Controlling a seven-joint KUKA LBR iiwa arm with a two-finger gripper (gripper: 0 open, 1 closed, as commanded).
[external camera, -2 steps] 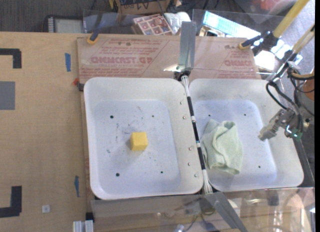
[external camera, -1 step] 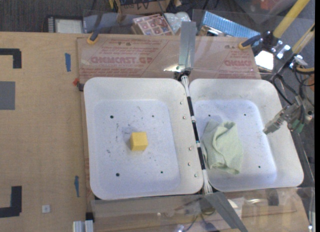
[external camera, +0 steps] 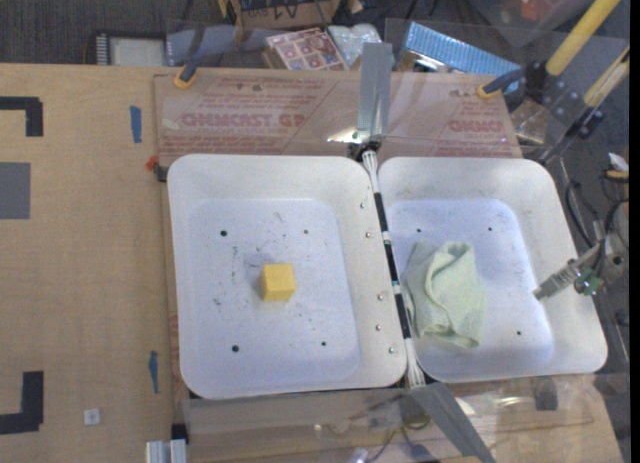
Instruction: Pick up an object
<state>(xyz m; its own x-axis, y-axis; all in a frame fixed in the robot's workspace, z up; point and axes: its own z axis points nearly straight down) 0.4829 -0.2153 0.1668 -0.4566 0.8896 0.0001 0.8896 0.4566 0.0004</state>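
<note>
Block (external camera: 278, 282) in left bin (external camera: 200, 191), far from claw (external camera: 575, 279) at right bin's (external camera: 540, 191) edge. Can't tell claw's state. Might grab floppy cloth (external camera: 452, 291) instead, then drop.

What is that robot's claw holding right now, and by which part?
Nothing. The gripper sits at the right bin's right edge, apart from the pale green cloth and the yellow block.

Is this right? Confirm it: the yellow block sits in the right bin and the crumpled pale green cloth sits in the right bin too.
Not quite. The camera view shows the yellow block in the left bin, not the right one. The crumpled pale green cloth does sit in the right bin.
</note>
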